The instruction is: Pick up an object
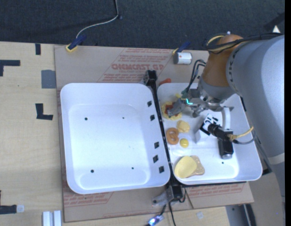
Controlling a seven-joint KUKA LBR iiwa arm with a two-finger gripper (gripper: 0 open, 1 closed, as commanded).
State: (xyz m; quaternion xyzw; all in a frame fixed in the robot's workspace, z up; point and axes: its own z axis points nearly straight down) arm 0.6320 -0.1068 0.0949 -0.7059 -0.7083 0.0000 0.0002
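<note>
Objects for the pick all lie in the right white bin [249,173], close to its left wall. A small grey and red piece [172,108] sits near the bin's far left corner, and just beside it is a yellow scrap [178,99]. Nearer the middle of the left wall are a pale yellow lump [183,125], an orange ring-shaped piece [172,136] and a small yellow ball [184,143]. A large yellow and tan flat piece [187,166] rests toward the near left corner.

The gripper [190,106] hangs low over the far left part of this bin, near the grey and red piece. Whether it is released or clenched on something cannot be told, because the wrist hides that part.

Several risks seem likely. The pieces are crowded against the left wall, so a descent may hit the wall or push a neighbour instead of taking one object. The small ball may roll away at a touch. The flat piece looks hard to take from above.

The left white bin [74,126] carries only small dark dots.
</note>
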